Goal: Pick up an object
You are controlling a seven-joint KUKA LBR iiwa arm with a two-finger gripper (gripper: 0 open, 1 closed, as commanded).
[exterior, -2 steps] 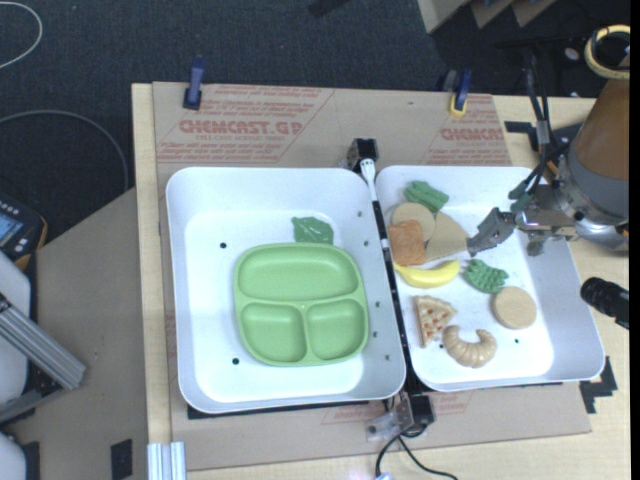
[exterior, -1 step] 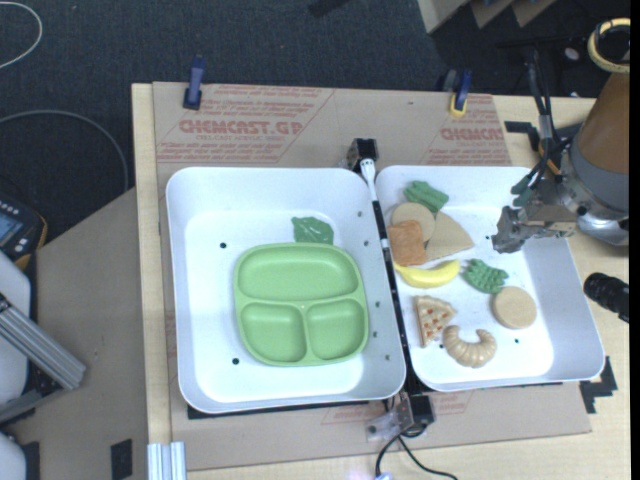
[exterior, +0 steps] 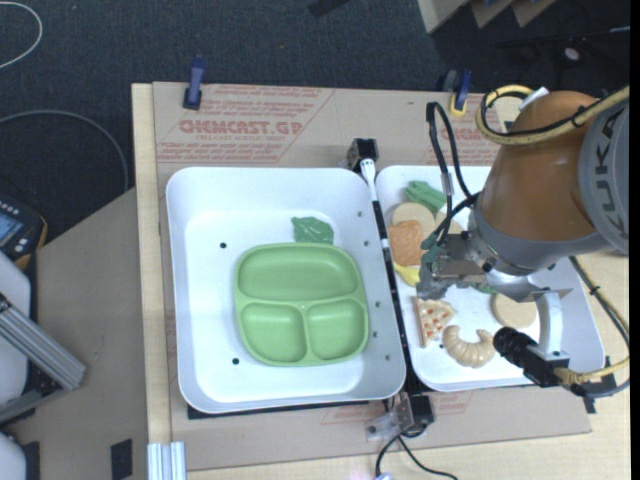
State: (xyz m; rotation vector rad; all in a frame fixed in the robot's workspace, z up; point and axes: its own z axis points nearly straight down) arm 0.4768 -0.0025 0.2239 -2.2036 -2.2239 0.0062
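Two shallow white bins sat side by side on the counter (exterior: 250, 118), which was covered by a brown sheet printed with red lettering. The left bin (exterior: 190, 268) held a light green divided plate (exterior: 300, 303) with one long compartment on its far side and two smaller ones on its near side; all three compartments were bare. Just beyond the plate's far edge lay a small dark green leafy piece (exterior: 313, 230), touching or nearly touching the plate rim.

The right bin (exterior: 580, 343) held a cluster of toy foods along its left side. At the far end was a green leafy item (exterior: 426, 194), then a pale round slice (exterior: 409, 214), then an orange-brown rounded piece (exterior: 406, 240) with a bit of yellow (exterior: 407, 273) at its near edge. Nearer lay a pizza slice (exterior: 433, 319), its long axis running far to near with the narrow tip toward the near side. Just to its right, a tan croissant (exterior: 470, 346) curved with its long axis running left to right and its ends turned toward the far side. A pale round disc (exterior: 514, 313) rested to the right, partly hidden by the arm.

The end effector (exterior: 446, 268) hung low over the left part of the right bin, just beyond the pizza slice and beside the orange-brown piece. The grey and orange arm covered much of it, so I could not tell whether it was open or closed, nor whether it touched anything.
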